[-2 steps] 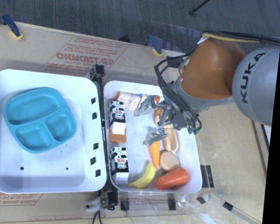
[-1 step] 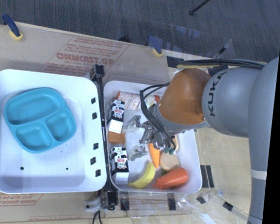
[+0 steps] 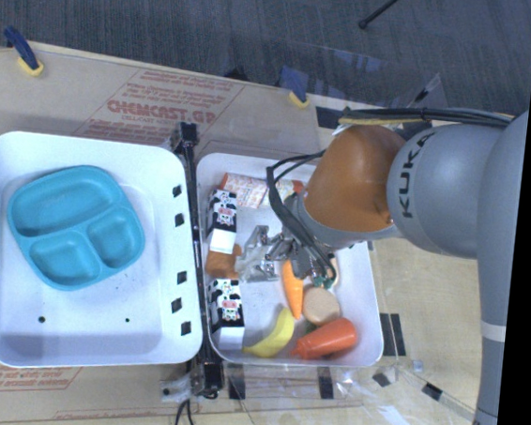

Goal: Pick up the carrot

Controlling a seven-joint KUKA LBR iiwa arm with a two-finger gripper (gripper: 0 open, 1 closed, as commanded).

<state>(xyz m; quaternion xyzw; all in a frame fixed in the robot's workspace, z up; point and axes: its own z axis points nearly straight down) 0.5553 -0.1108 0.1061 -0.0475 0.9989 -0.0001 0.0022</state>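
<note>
The carrot (image 3: 292,287) lies in the right bin (image 3: 369,307), hemmed in by a pale round food piece (image 3: 320,306), a banana (image 3: 273,335) and a red vegetable (image 3: 328,337). The gripper (image 3: 275,255) hovers at its upper end; I cannot tell how its jaws stand. In that crowd, the jaws could easily nudge a neighbour or pinch the taper and let it slip.

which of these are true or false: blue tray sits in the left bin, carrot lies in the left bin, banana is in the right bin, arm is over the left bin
1. The blue tray sits in the left bin. True.
2. The carrot lies in the left bin. False: it lies in the right bin, beside the gripper.
3. The banana is in the right bin. True.
4. The arm is over the left bin. False: it is over the right bin.
</note>
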